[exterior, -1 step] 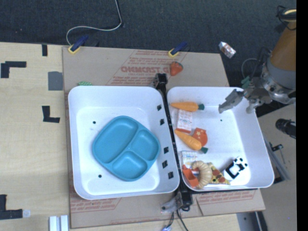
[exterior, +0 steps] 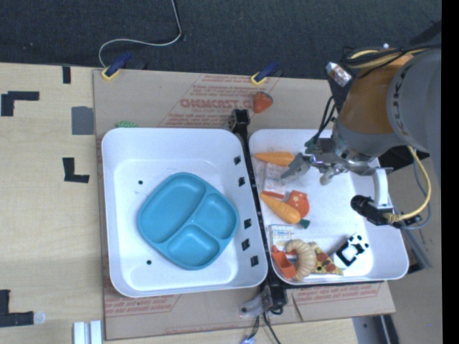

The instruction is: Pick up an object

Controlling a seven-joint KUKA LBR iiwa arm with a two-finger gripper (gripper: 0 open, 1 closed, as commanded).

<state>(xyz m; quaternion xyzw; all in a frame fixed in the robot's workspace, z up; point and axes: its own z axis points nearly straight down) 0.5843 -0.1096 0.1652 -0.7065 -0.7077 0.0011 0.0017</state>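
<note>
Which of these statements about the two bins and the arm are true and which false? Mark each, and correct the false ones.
1. The blue divided plate lies in the left bin. True.
2. The gripper hangs over the left bin. False: it is above the right bin, near the carrots.
3. Two toy carrots share the right bin, the upper carrot and the lower carrot. True.
4. The gripper holds the plate. False: nothing shows between its spread fingers, and the plate lies in the other bin.
5. A black-and-white block lies in the right bin. True.
</note>
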